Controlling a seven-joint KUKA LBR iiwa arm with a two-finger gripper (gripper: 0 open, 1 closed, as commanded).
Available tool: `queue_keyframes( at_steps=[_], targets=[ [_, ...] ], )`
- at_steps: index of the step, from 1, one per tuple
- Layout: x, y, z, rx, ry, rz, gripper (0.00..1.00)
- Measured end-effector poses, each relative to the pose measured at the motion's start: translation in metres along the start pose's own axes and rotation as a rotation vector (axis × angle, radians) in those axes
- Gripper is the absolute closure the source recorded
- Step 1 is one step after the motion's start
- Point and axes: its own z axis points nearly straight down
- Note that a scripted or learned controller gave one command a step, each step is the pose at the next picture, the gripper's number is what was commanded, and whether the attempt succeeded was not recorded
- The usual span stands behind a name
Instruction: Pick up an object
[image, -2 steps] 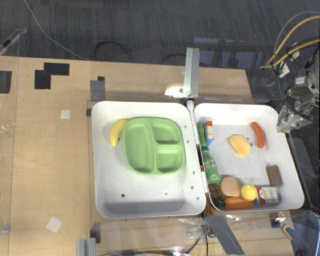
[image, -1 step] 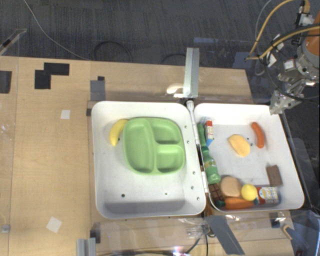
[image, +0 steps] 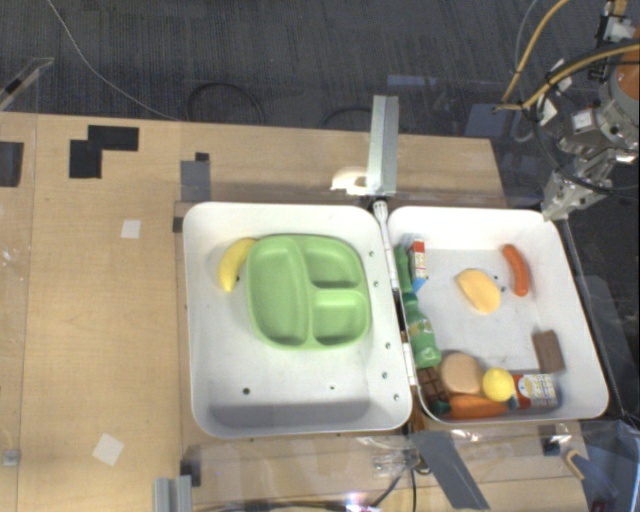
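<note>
The gripper (image: 562, 197) (open or closed cannot be told) is seen above the right bin's (image: 575, 300) corner, so its rim could be bumped.

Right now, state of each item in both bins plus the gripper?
gripper: above the right bin's far right corner, nothing seen between its fingers
green tray: flat, upright, in the left bin
banana: lying against the tray's left edge
sausage: lying loose, right bin
yellow piece: lying loose, mid right bin
green bottle: on its side along the right bin's left wall
lemon: in the near cluster
</note>
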Motion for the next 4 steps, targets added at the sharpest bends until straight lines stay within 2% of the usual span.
queue_keyframes(
  at_steps=[1, 2, 3, 4],
  targets=[
    [0.020, 0.115, -0.007, -0.014, 0.007, -0.135, 1.00],
    [-0.070, 0.092, 0.019, -0.015, 0.001, -0.098, 1.00],
    [-0.030, 0.144, 0.184, -0.025, 0.000, -0.260, 1.00],
    [-0.078, 0.113, 0.060, -0.004, 0.004, -0.357, 1.00]
  ],
)
